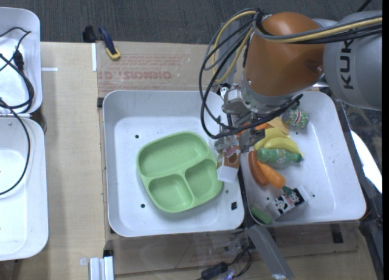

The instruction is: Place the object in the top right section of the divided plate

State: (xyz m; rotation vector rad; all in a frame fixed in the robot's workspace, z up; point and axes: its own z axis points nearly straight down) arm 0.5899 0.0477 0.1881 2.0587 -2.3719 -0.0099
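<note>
A light green divided plate [178, 171] lies in the left bin [121, 151], with one large section toward the back and two small ones toward the front. My gripper [233, 149] hangs under the orange wrist band [285, 48], over the wall between the two bins and just right of the plate's back right corner. A small brown and white piece [230, 158] shows right at the gripper's tip. Whether it is gripped is hidden by the wrist.
The right bin [340, 181] holds toy food: a yellow banana [281, 144], a green bottle [279, 157], orange carrots [266, 174], a black and white carton [287, 200] and a small can [298, 118]. Cables loop around the wrist. Another white tray [18, 169] stands at the far left.
</note>
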